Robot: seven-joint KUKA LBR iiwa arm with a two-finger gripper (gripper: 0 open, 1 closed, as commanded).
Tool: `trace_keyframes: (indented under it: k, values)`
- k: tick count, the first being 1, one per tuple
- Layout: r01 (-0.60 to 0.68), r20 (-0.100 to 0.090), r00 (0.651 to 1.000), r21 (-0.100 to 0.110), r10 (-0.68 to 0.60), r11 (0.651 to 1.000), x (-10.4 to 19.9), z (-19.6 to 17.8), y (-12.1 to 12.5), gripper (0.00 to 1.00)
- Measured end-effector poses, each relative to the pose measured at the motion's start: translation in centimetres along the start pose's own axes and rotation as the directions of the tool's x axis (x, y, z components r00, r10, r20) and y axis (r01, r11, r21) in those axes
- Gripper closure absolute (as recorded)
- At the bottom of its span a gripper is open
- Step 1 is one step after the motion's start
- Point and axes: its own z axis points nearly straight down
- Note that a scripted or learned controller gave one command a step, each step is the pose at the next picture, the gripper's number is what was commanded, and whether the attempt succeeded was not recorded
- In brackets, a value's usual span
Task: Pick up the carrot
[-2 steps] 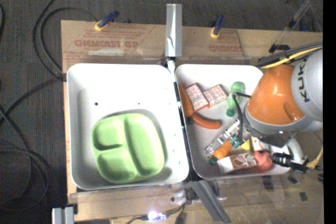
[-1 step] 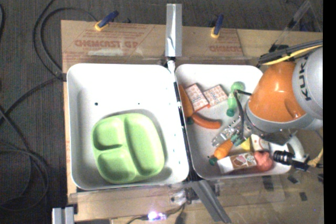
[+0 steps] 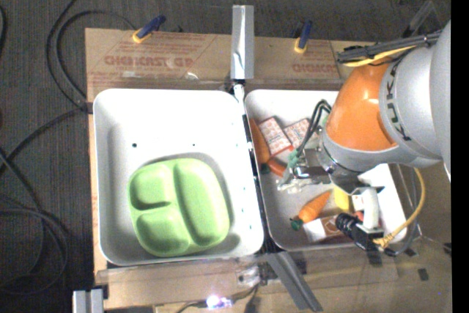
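The carrot (image 3: pixel 314 207) lies in the right bin (image 3: pixel 282 231), near its front edge, just below the gripper (image 3: pixel 297 174). Whether the fingers are apart or together I cannot tell. Boxes (image 3: pixel 272 134) crowd close, so a descent slightly off could nudge the carrot aside or catch packaging instead.

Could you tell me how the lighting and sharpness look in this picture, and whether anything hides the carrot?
Camera view: even, soft light; the green tray casts a faint shadow on the left bin; a small glare spot at the bench's front edge; focus fairly sharp, slightly grainy; the carrot is clearly lit, the arm overhanging the right bin beside it.
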Motion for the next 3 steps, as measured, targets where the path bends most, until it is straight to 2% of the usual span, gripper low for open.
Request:
trace_keyframes:
  k: [1, 2, 3]
  values:
    - [-0.135, 0.004, 0.991, -0.002, 0.135, 0.991, 3.0, -5.3, 0.1, 1.0]
    - [-0.136, 0.004, 0.991, -0.002, 0.136, 0.991, 3.0, -5.3, 0.1, 0.0]
    - [0.054, 0.005, 0.999, -0.002, -0.054, 0.999, 5.5, -14.5, 3.3, 0.0]
